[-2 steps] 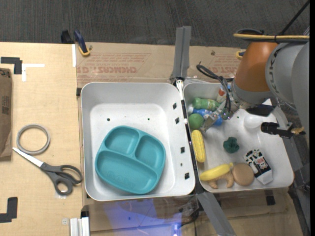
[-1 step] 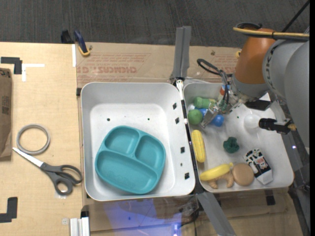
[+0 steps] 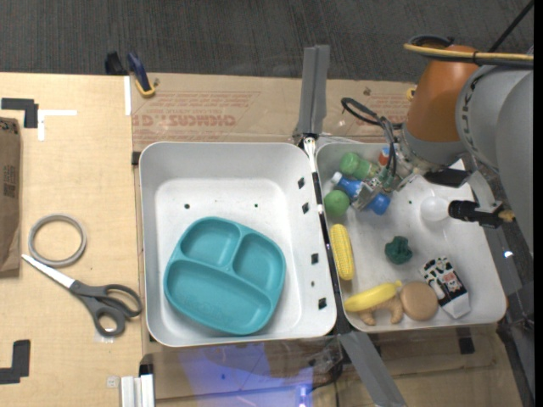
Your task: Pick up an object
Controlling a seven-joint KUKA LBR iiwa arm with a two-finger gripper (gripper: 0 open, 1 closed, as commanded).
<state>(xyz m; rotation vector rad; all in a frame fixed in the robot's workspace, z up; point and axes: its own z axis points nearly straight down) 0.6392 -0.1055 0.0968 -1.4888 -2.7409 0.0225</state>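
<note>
White plastic walls keep the toys corralled in the right bin (image 3: 475, 312), which we judge is why the arm (image 3: 445, 100) reaches down into its far corner. We see the gripper (image 3: 377, 186) low among a cluster there: a green round piece (image 3: 338, 203), a blue piece (image 3: 379, 203) and another green piece (image 3: 355, 165), all crowded together. Which one it targets we cannot tell, nor whether the jaws are released or clenched. Elsewhere lie a corn cob (image 3: 342, 250), a banana (image 3: 372, 297) and a dark green item (image 3: 398, 249). A teal divided plate (image 3: 225, 275) rests in the left bin (image 3: 212, 159); scissors (image 3: 93, 297) sit on the worktop (image 3: 68, 185).
</note>
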